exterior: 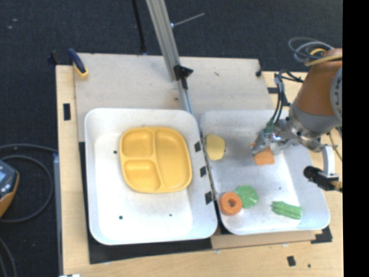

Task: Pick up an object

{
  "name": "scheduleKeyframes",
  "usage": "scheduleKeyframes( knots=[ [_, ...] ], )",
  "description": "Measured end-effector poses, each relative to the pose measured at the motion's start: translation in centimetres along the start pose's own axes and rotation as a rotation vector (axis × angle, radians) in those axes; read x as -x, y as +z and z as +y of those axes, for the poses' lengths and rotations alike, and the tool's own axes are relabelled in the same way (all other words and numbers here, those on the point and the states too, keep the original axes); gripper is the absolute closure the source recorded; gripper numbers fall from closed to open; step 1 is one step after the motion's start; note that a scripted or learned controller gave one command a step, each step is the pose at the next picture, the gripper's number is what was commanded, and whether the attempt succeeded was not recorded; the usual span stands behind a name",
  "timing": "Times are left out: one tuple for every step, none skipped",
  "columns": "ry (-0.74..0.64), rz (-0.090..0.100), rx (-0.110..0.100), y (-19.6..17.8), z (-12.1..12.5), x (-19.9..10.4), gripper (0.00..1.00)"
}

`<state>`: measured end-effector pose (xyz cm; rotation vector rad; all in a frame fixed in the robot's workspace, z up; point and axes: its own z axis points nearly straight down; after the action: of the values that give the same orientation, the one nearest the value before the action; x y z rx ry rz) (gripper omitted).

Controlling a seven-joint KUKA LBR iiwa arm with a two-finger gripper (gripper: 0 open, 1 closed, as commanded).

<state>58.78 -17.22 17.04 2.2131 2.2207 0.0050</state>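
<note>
In the right bin (300, 180), my gripper (266, 145) hangs low over the upper middle of the floor. A small orange block (264, 158) lies directly under its tip, touching or nearly touching it; I cannot tell whether it is held. A pale yellow lump (215, 147) rests by the bin's left wall. An orange ring (231, 203) and a green round piece (248, 195) sit together near the front. A long green piece (286, 210) lies at the front right.
The left bin (101, 212) holds a yellow divided plate (155, 158). A metal pole (164, 33) slants up from the bench behind the bins. Cables (323, 175) hang off the arm by the right bin's right wall.
</note>
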Motion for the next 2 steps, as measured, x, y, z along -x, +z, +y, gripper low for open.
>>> scheduleKeyframes(
  knots=[
    [0.0,0.001,-0.002,-5.0,-0.2,-0.8,1.0],
    [-0.001,0.0,-0.002,-8.6,0.0,-0.7,1.0]
  ],
)
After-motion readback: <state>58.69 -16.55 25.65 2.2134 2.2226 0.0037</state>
